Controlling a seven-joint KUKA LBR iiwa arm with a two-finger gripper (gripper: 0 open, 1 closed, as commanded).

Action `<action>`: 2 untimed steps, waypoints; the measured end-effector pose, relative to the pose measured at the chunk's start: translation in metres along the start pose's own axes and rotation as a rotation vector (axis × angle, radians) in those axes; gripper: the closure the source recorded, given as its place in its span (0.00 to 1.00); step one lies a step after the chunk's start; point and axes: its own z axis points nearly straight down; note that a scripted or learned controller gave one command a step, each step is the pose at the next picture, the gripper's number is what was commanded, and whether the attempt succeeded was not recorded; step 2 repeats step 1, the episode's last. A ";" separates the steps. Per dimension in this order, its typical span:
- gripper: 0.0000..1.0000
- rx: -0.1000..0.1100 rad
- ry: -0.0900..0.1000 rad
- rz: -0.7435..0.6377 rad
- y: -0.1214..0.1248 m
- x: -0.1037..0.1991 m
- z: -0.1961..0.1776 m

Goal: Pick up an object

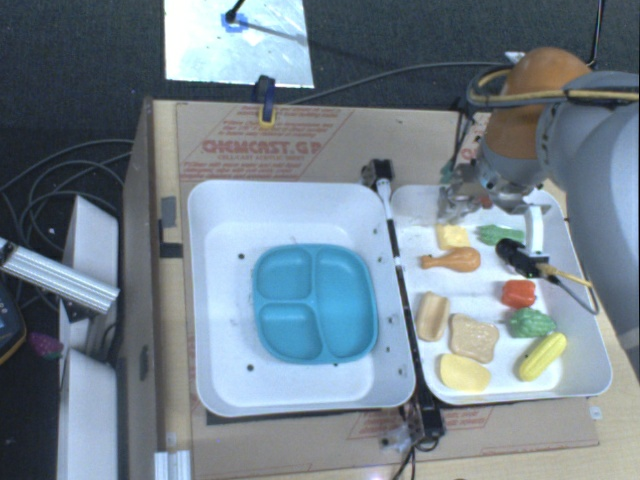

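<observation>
**Inspection: surface, bins and contents**

Brown cardboard-covered surface [300, 133] on dark carpet; loose cables at 9 o'clock. Two shallow white bins. Left bin [225, 268]: one blue divided plastic plate [314, 303]. Right bin [590, 368]: nine toy foods, including one tan drumstick [452, 260], one red pepper [518, 293], one toast slice [473, 337]. Grey fingers [458, 203] hang at the right bin's 11 o'clock, just above a yellow cheese block [452, 236]; their spread cannot be judged.

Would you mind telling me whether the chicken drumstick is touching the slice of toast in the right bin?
Apart. The camera view shows bare white bin floor between the drumstick and the toast, which lies nearer the front.
</observation>
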 end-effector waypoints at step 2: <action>0.00 0.000 0.000 0.000 0.000 0.000 0.000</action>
